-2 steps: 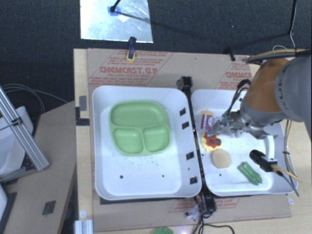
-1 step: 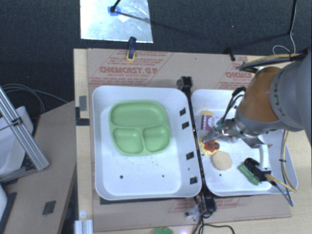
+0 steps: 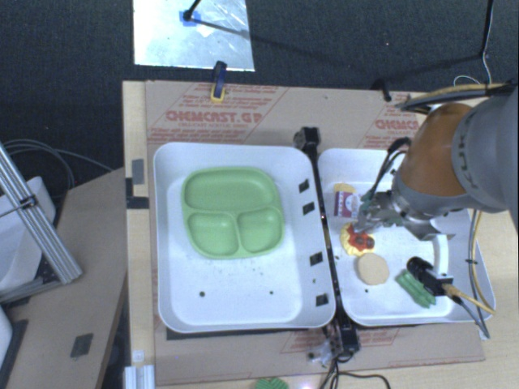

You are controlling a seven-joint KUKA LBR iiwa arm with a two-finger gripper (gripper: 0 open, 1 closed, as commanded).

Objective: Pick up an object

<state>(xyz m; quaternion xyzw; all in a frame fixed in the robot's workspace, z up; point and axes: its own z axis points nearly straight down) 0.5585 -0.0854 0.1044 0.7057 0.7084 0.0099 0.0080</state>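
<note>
The right bin (image 3: 357, 165) holds several small items: a yellow and purple packet (image 3: 345, 199), a red and yellow toy (image 3: 357, 240), a round tan cookie-like disc (image 3: 373, 268) and a green object (image 3: 416, 289) near the front right. My gripper (image 3: 369, 220) hangs low over the red and yellow toy, its tip right at the toy's upper edge. The arm's grey body and orange band (image 3: 434, 156) cover the bin's right half. I cannot make out how the fingertips stand.
The left bin (image 3: 170, 298) holds a light green divided tray (image 3: 233, 211). A black divider with clips (image 3: 320, 217) runs between the two bins. Cables (image 3: 466, 278) trail across the right bin's front right corner.
</note>
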